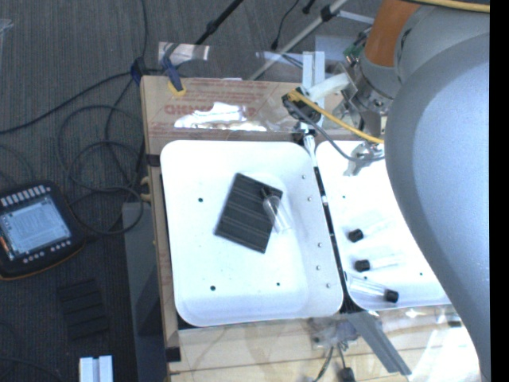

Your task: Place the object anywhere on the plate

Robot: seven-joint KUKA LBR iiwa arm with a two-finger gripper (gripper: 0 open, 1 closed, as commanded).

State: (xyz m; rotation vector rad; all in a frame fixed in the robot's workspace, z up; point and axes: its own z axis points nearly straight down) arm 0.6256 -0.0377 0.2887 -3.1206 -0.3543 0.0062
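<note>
Gripper partly masked by grey arm; finger state cannot be told. Clear tube seen lying on dark plate in left bin, well apart from gripper.

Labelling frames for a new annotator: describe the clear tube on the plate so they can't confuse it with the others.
Start at the left white bin; a dark ribbed plate lies tilted near its middle. The clear tube rests across the plate's right edge, partly on the plate and partly over the bin floor. The other clear tubes, with black caps, lie in the right bin, none touching a plate.
</note>
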